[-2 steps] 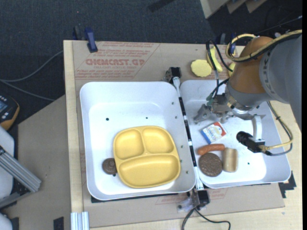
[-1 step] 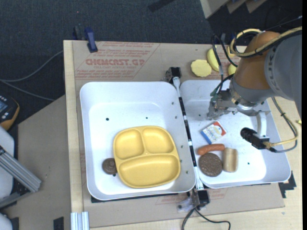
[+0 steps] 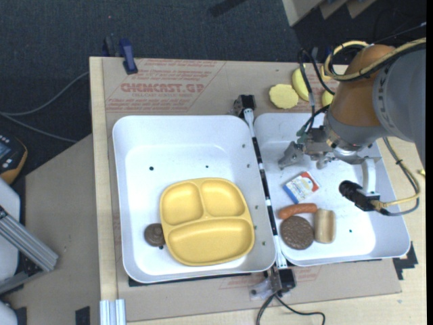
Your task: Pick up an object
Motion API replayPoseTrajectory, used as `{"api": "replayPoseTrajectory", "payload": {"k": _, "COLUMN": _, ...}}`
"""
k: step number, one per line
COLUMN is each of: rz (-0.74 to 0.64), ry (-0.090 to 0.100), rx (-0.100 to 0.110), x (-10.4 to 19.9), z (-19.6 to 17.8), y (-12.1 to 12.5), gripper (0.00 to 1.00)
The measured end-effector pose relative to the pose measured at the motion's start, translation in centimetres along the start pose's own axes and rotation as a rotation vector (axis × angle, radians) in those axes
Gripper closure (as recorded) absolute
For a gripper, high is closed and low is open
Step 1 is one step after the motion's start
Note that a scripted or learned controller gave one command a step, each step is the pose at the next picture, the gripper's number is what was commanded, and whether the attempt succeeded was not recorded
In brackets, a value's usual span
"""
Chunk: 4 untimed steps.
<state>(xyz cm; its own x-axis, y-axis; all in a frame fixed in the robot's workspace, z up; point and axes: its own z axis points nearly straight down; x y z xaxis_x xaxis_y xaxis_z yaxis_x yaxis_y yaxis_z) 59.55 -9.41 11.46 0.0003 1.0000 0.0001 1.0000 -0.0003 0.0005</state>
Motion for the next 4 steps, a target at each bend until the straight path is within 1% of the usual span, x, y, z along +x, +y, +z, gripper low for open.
{"api": "replayPoseTrajectory", "payload": {"k": 1, "rz": 0.002, "ry": 0.001, "rx": 0.006, "x": -1.5, "z": 3.2, "y": -1.4, "gripper": 0.00}}
{"api": "replayPoseTrajectory", "payload": {"k": 2, "rz": -0.002, "ry": -0.001, "rx": -0.003, "x": -1.6, "z": 3.0, "y": 1.2, "gripper": 0.00}}
{"api": "replayPoseTrajectory", "payload": {"k": 3, "rz": 0.000, "ry": 0.001, "rx": 0.005, "x": -1.3, "z": 3.0, "y": -2.0, "gripper": 0.00}}
{"api": "replayPoseTrajectory", "payload": {"k": 4, "rz": -0.001, "ry": -0.002, "rx": -0.003, "x": -2.5, "z": 3.0, "y": 0.5, "gripper": 0.00}}
